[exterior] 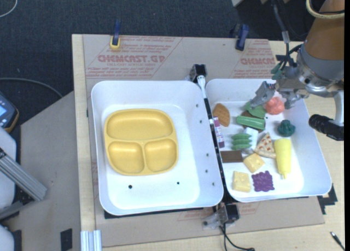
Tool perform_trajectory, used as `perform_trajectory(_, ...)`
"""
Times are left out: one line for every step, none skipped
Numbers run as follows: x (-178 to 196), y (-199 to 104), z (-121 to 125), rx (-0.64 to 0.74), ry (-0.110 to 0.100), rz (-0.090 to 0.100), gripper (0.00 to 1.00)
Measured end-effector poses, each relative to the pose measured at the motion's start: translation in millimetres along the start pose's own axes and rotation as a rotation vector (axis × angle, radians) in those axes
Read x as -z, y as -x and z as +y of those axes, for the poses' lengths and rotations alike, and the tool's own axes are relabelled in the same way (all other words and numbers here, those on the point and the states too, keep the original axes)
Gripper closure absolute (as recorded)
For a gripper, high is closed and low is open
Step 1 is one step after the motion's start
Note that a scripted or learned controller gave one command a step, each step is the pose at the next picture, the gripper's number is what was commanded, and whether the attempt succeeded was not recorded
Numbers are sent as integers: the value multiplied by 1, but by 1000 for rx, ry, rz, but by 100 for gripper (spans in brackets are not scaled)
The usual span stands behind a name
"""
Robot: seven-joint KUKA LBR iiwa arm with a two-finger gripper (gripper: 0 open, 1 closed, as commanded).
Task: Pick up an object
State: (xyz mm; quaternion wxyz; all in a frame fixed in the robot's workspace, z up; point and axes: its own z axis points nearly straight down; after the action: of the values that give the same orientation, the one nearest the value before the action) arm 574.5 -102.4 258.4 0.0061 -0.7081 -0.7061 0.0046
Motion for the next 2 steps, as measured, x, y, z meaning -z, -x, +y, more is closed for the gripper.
perform_trajectory(7, 0, 2, 3, 13, -2, 0)
perform_trajectory(-56, -2, -1, 2, 7, 0, 0)
